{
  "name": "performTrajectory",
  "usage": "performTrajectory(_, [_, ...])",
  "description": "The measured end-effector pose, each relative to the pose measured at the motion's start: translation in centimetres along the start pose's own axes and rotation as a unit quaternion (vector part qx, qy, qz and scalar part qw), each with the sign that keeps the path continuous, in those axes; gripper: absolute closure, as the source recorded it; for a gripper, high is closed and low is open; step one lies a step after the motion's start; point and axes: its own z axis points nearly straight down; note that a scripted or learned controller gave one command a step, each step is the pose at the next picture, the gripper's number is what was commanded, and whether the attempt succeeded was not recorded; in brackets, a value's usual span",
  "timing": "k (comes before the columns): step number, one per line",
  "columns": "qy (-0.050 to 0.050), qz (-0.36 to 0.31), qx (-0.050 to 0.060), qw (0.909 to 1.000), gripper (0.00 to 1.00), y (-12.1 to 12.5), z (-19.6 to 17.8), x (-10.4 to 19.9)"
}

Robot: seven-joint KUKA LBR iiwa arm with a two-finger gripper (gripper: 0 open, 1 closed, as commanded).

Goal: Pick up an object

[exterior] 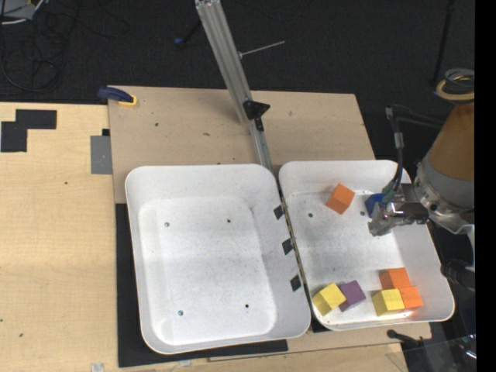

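Down on the worktop [194, 122] sit two shallow white bins side by side: the left bin [147, 188] and the right bin [364, 169], which holds all the blocks. The arm [457, 161] reaches in from the right edge, grey with an orange band above the wrist, and the jaws [381, 222] hang low over the right bin's far right part, close to its right wall. A small blue piece [375, 202] shows just beside them on the upper left; whether it belongs to the tool or lies loose cannot be told. Whether the jaws are spread or closed cannot be told either, and nothing is visibly caught between them.

An orange block [340, 198] lies in the far half of the right bin, left of the jaws and apart from them. It is roughly a cube with no clear long axis, and it sits turned so that one corner points toward the near side of the bin.

Along the near edge of the right bin lie five more blocks. A yellow block [328, 297] and a purple block [353, 292] touch each other near the left corner. Toward the right corner a second yellow block [388, 301] sits against two orange ones [402, 285], a tight cluster.

A metal rail [229, 60] slants from the top of the view down to the gap between the bins, with a black bracket [255, 110] clamped on it. A blue-and-yellow clamp [118, 95] sits at the far left corner of the worktop.
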Motion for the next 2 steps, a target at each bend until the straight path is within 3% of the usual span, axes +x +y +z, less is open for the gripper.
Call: performTrajectory(2, [0.002,-0.002,0.005,1.0,1.0,-0.1,1.8,12.0])
